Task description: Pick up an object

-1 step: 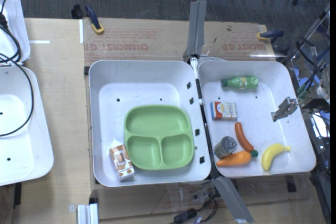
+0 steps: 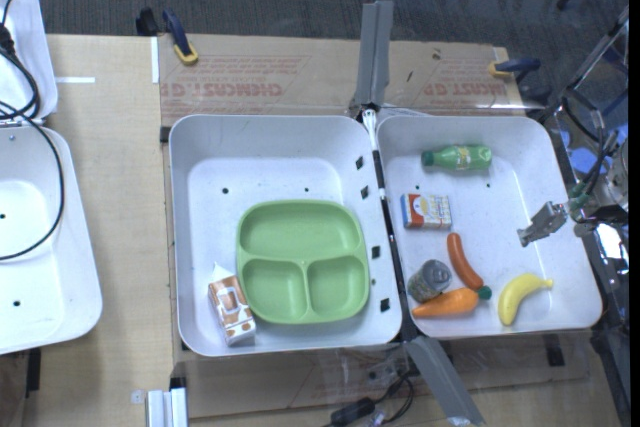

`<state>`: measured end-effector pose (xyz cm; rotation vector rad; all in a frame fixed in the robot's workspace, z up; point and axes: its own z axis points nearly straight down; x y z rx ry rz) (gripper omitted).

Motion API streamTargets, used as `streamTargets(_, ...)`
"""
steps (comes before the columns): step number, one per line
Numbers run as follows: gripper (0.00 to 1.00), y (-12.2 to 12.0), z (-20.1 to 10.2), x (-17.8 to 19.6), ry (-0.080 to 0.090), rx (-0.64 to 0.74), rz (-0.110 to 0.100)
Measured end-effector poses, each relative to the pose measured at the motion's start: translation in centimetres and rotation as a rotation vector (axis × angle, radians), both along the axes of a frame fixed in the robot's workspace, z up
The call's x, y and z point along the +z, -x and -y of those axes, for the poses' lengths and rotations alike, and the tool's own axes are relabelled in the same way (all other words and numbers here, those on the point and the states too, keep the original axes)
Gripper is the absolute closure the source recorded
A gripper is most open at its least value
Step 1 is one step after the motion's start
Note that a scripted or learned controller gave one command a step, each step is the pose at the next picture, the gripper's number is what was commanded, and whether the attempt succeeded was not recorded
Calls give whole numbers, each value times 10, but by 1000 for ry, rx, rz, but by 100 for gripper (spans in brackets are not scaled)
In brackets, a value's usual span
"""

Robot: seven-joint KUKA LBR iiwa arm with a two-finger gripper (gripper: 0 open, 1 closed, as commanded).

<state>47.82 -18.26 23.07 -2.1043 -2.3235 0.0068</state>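
We see the gripper (image 2: pixel 541 225) low over the right bin (image 2: pixel 560 165), near its right wall, with nothing between its jaws — whether they are spread or pressed together we cannot tell at this size.

The task names no particular object, so we judge by nearness. The banana (image 2: pixel 522 296) lies closest: below the gripper in the view, toward the bin's near edge, and apart from it. Its long axis runs at a slant, from lower left up to the right, with the curve bowing toward the bin's near right corner. For a clean pinch we would want the jaws set across that axis, not along it.

The other candidates sit further left. The sausage (image 2: pixel 463 260) lies to the lower left of the gripper, its length slanting down to the right, and its lower end comes close to the carrot (image 2: pixel 449 302), which lies nearly level along the near edge with a grey can (image 2: pixel 431 279) touching or just beside it — a crowded cluster, so a riskier pick in our judgement. The small carton (image 2: pixel 427 211) lies further left, and the green bottle (image 2: pixel 457 157) lies on its side near the far wall, long axis left to right.

The left bin (image 2: pixel 190 215) holds a green plate (image 2: pixel 302 262) and a juice box (image 2: pixel 231 307), well apart from the gripper.
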Motion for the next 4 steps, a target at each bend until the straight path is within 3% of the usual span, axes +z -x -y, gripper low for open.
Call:
streamTargets(1, 0, -26, -42, 24, 1, 169, 3)
streamTargets(2, 0, -3, -61, -110, -2, 310, 4)
streamTargets(3, 0, -6, -64, -134, -2, 389, 22)
streamTargets(4, 100, -7, -64, -129, -3, 385, 19)
